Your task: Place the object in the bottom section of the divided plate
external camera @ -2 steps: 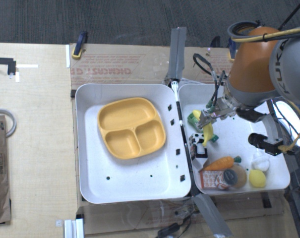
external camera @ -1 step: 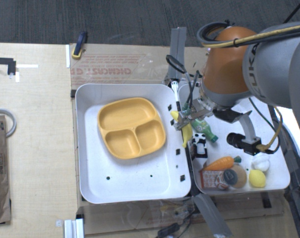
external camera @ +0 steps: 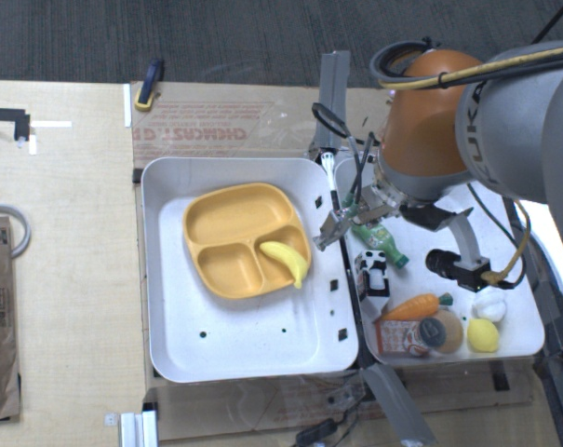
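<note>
Judging from how things lie, the placing step looks close to done: the banana (external camera: 288, 260) rests inside the yellow divided plate (external camera: 227, 222), in the lower right compartment, its tip reaching over the plate's rim toward the floor of the left bin (external camera: 244, 343). Whether that compartment counts as the bottom section is a judgement call; it is the one nearest the lower edge of the view, beside a second small compartment to its left, with the large compartment above both. The gripper (external camera: 335, 228) hangs over the strip where the two bins meet, just to the right of the plate and a little above the banana's level in the view. Its fingers appear slightly parted with nothing between them; they hold no object that I can make out, though they are thin and partly mixed with cables. The banana lies to the left and below the fingertips, near but apart, not touching them. If the task is taken as finished, the next move calls only for lifting the arm clear without brushing the plate's right rim. The right bin (external camera: 532, 287) holds a green bottle (external camera: 380, 241), a carrot (external camera: 413, 306), a lemon (external camera: 484, 335) and other small items, all apart from the fingers.
</note>
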